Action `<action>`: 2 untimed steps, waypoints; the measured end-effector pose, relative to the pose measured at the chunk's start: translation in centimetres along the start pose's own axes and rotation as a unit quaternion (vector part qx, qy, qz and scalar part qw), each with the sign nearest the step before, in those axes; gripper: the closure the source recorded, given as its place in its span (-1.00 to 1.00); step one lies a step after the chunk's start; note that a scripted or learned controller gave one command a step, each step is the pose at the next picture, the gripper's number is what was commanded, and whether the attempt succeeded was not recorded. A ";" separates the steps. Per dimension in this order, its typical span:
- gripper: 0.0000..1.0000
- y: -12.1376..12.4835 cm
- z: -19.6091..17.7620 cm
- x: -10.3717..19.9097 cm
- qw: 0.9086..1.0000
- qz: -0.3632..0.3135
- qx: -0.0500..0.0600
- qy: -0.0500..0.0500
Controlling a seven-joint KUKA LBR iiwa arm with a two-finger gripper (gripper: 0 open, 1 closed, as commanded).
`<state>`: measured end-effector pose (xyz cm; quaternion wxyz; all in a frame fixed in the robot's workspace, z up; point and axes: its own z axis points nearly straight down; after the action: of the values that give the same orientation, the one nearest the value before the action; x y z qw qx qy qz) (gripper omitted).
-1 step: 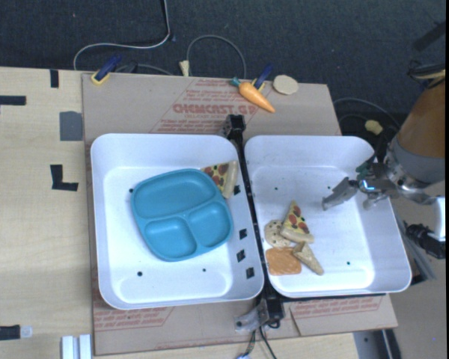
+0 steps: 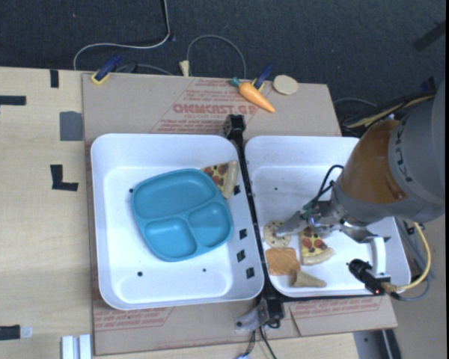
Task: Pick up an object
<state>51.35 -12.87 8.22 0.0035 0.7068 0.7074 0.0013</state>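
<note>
Looking down at your desk (image 2: 30, 200), you've got the arm (image 2: 382, 174) coming in from the right and hanging over the right bin (image 2: 284, 152), with the pincer (image 2: 283, 230) down low near the bin's left-middle. Honestly, you can't tell how wide it's open or whether it has anything, it's too small and dark against the clutter there. Right by its tip sits a little pile of toy food: a pale cookie-ish piece (image 2: 272, 235) touching or just under the tip, a pizza slice (image 2: 314, 248) just to the right of that, a toast square (image 2: 281, 260) below, and a tan wedge (image 2: 308, 279) near the bin's front wall. All of them look like they're lying on the bin floor. Over in the left bin (image 2: 108, 200) you've got a blue tray (image 2: 182, 213) with three sections, lying flat, and a second pizza slice (image 2: 222, 176) tucked against its upper right corner by the divider. Behind the bins, on the cardboard (image 2: 135, 103), there's a carrot (image 2: 256, 96) and a round tan disc (image 2: 286, 85) just beside it.
</note>
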 end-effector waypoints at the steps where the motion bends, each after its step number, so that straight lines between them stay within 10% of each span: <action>1: -1.00 3.0 -9.2 -6.0 1.000 0.001 0.001 0.000; 2: -1.00 1.1 -0.1 -2.3 1.000 0.001 0.001 -0.001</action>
<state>52.46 -15.15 8.30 0.0036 0.7074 0.7068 0.0001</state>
